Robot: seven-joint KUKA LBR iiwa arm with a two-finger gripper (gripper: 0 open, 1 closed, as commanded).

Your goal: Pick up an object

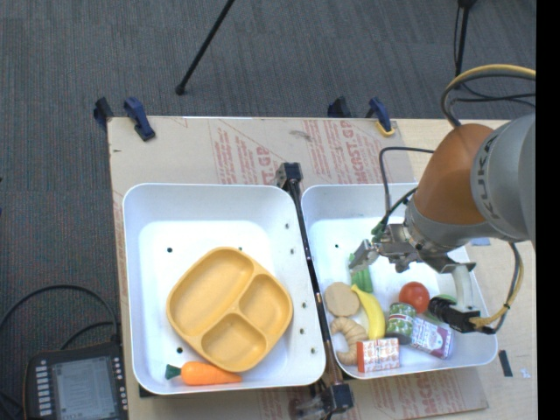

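1. Toy food lies heaped at the near end of the right bin: a banana, a tomato, a cookie, a carton
2. The gripper hangs over that bin just above the banana; whether it is clenched or released I cannot tell
3. The left bin holds a yellow tray and a carrot by the near wall
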